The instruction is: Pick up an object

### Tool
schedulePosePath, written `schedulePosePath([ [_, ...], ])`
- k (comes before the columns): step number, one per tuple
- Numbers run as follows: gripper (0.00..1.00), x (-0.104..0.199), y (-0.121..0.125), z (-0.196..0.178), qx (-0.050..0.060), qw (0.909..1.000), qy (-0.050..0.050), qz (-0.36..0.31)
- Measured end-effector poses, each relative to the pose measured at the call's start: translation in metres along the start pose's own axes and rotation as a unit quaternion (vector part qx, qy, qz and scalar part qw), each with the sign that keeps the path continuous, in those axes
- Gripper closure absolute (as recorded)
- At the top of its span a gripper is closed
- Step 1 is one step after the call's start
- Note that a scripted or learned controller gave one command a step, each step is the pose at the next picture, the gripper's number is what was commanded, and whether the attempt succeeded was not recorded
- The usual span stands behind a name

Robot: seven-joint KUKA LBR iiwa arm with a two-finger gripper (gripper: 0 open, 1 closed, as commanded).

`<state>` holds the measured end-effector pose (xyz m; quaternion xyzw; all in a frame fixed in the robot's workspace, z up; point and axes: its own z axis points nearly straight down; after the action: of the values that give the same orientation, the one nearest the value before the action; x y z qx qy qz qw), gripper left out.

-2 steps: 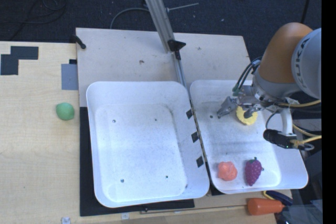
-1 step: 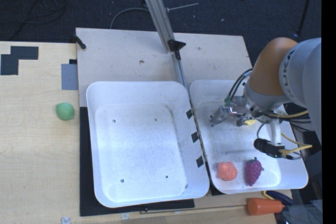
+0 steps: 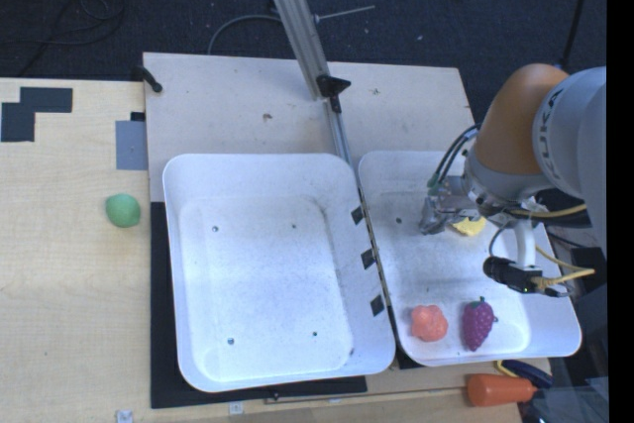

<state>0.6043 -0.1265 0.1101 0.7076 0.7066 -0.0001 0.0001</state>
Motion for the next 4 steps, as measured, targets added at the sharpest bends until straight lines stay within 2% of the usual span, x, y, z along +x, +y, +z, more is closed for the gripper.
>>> schedulePosePath([
  [1,1.0,0.001,0.011,-0.054,-0.002,1.0,0.0,-0.001],
  [3,1.0,-0.001,0.002,-0.161,-0.002,1.0,0.0,0.0],
  [4,1.0,0.043,-0.021,-0.162,0.0,1.0,0.001,-0.002],
])
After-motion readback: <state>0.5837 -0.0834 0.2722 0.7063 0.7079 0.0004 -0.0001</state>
